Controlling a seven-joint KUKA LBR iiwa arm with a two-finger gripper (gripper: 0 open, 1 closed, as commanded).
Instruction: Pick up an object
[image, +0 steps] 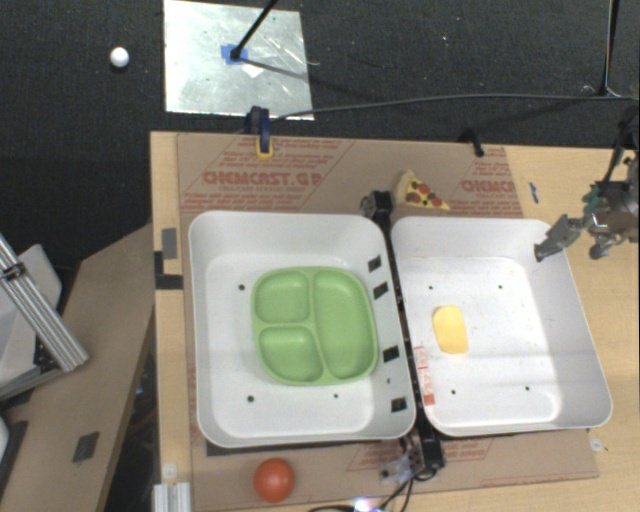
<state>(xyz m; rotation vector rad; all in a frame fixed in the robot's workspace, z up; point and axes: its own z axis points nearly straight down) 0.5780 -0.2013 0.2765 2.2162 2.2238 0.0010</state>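
Far left, off the tabletop (120, 290): a small white ball (120, 57) on dark floor, and an aluminium rail (40, 310) slanting at the left edge. Far centre-left, a silvery sheet (238, 60) with a blue clip (258, 125) at its near edge, probably a marker or calibration patch, not part of the job. The tabletop carries a brown printed board (300, 170) under both bins, likely there to keep them level and side by side. Left bin (215, 240): a green divided tray (312, 325) lies flat in its middle, wide and low, a poor shape for a pinch. Near the bin's front, outside it, an orange-red ball (273, 479) sits on the board edge. Between the bins at the far side, a pizza-slice toy (422, 192) rests on the board, outside either bin. Right bin (570, 300): a small yellow block (450, 329) lies alone left of centre, well apart from the walls; judged the easiest pick. Far right, the claw (552, 243) hangs over the bin's far right corner, well apart from the block; whether it is released or clenched I cannot tell, and nothing shows in it.
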